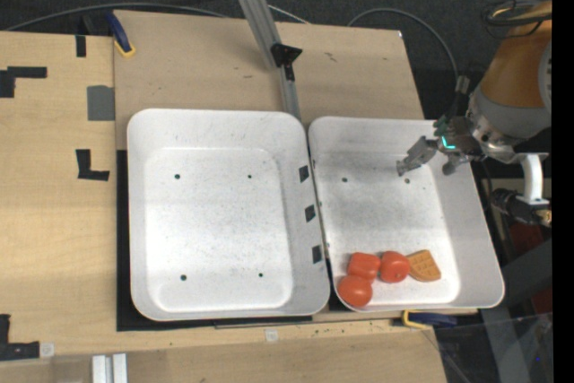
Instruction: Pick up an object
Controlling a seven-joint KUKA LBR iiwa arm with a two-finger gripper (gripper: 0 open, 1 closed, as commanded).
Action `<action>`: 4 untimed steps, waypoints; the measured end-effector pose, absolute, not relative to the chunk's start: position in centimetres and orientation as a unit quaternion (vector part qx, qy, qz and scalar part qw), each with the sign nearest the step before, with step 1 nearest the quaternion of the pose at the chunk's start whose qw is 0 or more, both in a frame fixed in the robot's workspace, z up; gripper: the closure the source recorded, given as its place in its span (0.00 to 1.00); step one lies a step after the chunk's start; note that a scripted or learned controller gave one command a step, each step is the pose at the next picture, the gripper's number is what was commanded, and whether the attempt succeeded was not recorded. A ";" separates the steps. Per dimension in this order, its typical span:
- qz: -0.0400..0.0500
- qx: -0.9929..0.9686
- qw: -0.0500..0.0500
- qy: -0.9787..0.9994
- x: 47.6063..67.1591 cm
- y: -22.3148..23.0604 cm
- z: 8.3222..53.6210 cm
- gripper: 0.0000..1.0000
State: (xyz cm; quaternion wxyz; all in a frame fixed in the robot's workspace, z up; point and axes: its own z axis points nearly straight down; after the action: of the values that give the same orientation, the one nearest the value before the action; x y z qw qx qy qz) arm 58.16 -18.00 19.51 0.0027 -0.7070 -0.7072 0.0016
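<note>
The end effector (420, 159) hovered empty over the right bin (377, 193), fingers parted; three tomatoes (369, 272) and a cracker (424, 265) lay ungrasped

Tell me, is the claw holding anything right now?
Nothing is held: the claw hangs above bare floor of the right bin, apart from the red pieces.

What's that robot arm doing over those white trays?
The robot arm reaches in from the right, and its gripper hangs over the far end of the right bin. It is supposed to pick something up, but it has nothing yet. Three red pieces and one orange piece sit bunched together at the near end of that same bin, apart from the gripper. The left bin sits right beside it.
</note>
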 end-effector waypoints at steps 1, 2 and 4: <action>0.000 -0.706 0.000 -0.708 58.3 -18.0 19.8 0.00; 0.002 -0.707 0.003 -0.707 57.5 -17.8 13.5 0.00; 0.001 -0.706 0.000 -0.708 57.5 -17.7 9.9 1.00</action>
State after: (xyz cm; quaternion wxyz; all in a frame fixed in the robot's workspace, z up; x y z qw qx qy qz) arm 57.55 -17.68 9.86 -0.0001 -0.7063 -0.7079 0.0006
